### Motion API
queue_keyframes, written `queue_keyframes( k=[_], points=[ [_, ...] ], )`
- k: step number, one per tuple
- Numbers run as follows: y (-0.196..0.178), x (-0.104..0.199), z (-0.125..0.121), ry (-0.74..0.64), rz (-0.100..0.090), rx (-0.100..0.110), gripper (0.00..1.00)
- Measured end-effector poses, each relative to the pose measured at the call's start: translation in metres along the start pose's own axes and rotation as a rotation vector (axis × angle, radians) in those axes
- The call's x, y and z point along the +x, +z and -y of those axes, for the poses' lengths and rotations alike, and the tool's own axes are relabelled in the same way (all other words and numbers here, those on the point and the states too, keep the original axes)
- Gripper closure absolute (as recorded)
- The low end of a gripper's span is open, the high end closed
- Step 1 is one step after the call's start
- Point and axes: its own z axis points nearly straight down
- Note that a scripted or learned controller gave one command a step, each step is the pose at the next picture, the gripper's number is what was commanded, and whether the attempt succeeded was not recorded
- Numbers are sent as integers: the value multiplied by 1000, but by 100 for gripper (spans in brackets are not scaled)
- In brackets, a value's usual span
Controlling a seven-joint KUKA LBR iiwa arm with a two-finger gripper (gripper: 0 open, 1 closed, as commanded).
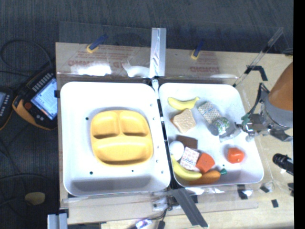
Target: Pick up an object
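Observation:
The right bin [238, 95] holds a pile of toy food: a banana [182, 102], a tan bread slice [184, 120], a silvery wrapped packet [208, 111], a small green-and-white can [221, 124], a red tomato [234, 155], a brown block [188, 141], a white egg [176, 150], a red-and-white packet [189, 158], an orange-red block [206, 162], a second banana [183, 171] and a carrot [210, 176]. My gripper [242, 126] reaches in over the bin's right wall, just right of the can and above the tomato. Nothing visibly hangs from it.
A yellow divided tray [121, 136] lies in the left bin [76, 94]. A metal divider post [157, 51] stands behind the seam between the bins. A handheld pendant [40, 101] and cables lie on the floor to the left.

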Motion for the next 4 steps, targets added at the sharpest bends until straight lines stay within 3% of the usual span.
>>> queue_keyframes(
  k=[1,2,4],
  points=[
    [93,-15,10,-51,-8,-7,0],
    [93,-14,6,101,-14,-21,0],
    [94,-15,8,11,-9,-17,0]
  ],
)
